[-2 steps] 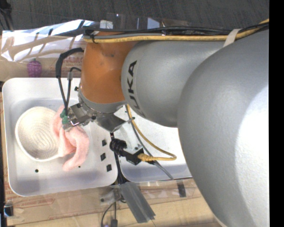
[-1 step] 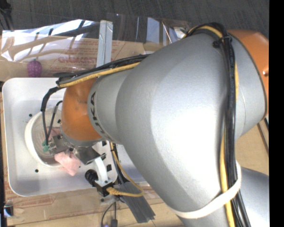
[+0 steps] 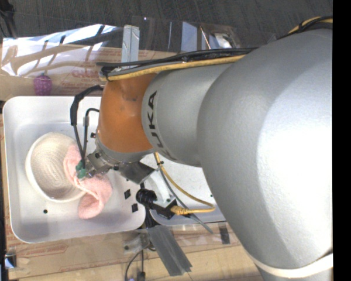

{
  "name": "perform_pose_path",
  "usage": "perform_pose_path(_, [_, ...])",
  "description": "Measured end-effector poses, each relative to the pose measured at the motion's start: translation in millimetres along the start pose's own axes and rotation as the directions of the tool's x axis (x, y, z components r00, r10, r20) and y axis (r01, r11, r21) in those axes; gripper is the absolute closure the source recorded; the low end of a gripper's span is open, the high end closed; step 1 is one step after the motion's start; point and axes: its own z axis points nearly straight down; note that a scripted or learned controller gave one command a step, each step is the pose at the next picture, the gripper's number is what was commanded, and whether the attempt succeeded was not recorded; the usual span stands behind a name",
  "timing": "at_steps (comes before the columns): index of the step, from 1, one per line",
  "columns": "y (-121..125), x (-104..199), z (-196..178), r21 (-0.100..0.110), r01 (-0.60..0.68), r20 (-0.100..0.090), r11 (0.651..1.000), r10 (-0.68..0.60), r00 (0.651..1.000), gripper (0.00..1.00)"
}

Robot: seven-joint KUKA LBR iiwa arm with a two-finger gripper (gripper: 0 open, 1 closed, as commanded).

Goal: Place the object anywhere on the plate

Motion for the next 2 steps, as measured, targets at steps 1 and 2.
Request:
perform_pose_path(1, [10,55,80,-0.01,0.069,0.006,0.998,-0.069,0.998,1.0])
perform_pose_path(2, [-20,6,-13,-0.001,0.311,0.001,0.95,-0.311,0.95,1.0])
